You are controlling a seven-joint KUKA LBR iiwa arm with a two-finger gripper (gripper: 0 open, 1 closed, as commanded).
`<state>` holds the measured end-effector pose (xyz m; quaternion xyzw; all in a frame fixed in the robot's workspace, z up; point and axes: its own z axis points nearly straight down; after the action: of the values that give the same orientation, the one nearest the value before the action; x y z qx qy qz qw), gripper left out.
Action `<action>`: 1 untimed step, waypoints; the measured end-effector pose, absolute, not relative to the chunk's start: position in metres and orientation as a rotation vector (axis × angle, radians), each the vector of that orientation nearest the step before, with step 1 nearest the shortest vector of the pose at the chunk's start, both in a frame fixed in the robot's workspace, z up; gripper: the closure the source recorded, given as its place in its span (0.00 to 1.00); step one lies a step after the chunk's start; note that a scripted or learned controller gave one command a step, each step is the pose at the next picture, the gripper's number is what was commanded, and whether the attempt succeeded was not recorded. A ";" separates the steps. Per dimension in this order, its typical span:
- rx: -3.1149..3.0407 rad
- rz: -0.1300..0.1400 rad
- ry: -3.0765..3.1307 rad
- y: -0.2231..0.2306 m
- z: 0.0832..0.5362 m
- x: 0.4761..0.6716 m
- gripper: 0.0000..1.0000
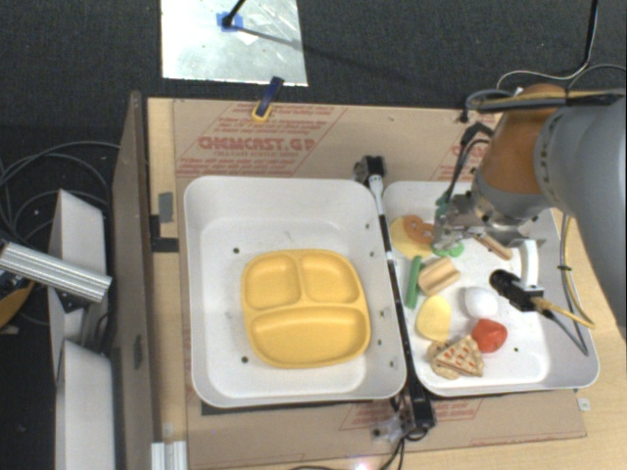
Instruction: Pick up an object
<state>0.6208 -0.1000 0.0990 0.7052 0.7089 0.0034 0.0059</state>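
**Crowded right bin: expect a miss or a double grab**

You have a pile of small toy foods packed close in the right bin (563,365), lower right of the frame. Nearest the camera: a flat waffle wedge (457,357), ridged; just beside it a red tomato (489,335), smooth and round, likely to roll. Above those, a white egg (479,303) and a yellow piece (435,315), both glossy and curved, so fingers could skid off. Next up, a tan bread roll (438,276) touching a thin green stick (414,275).

The gripper (450,235) sits low over the roll, at right centre. You can't tell its opening from here; the wrist hides the tips. Risk: it nudges neighbours or clips the bin divider.

Left bin (211,262) holds a yellow divided plate (306,307), smooth moulded plastic, three compartments.
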 end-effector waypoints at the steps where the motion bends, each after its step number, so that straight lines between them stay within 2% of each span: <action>1: 2.208 0.009 2.220 -0.100 0.098 0.621 0.00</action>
<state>0.6205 -0.0998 0.0983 0.7052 0.7090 0.0030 0.0054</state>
